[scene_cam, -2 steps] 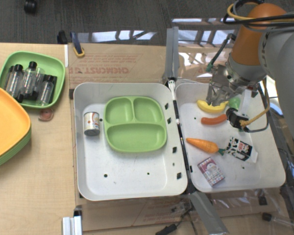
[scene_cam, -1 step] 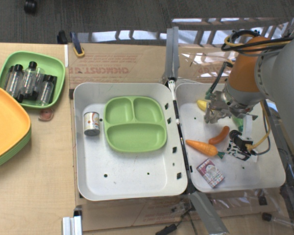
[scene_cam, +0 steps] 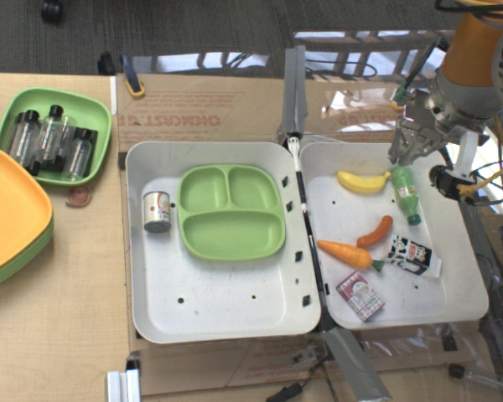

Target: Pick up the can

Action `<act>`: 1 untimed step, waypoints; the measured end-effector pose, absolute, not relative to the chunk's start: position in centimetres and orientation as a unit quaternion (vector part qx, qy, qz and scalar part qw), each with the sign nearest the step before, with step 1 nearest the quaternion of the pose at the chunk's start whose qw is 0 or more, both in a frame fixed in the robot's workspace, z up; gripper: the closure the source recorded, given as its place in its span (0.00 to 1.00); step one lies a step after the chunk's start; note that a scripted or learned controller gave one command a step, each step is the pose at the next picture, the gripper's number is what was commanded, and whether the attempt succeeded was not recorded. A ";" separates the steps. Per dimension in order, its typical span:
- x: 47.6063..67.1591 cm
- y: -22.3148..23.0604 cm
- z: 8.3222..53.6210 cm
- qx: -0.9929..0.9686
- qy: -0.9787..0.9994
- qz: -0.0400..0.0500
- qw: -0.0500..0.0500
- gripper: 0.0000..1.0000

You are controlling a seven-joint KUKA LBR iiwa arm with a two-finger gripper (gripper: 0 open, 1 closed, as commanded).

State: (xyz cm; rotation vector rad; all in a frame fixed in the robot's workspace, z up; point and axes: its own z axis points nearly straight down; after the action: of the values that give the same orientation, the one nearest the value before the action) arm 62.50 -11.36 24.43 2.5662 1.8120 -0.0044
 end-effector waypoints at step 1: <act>61.7 -9.0 19.1 0.688 0.726 -0.001 -0.001 1.00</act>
State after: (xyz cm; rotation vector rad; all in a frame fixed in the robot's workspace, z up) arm 61.68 -9.02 19.06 2.1612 2.2817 -0.0036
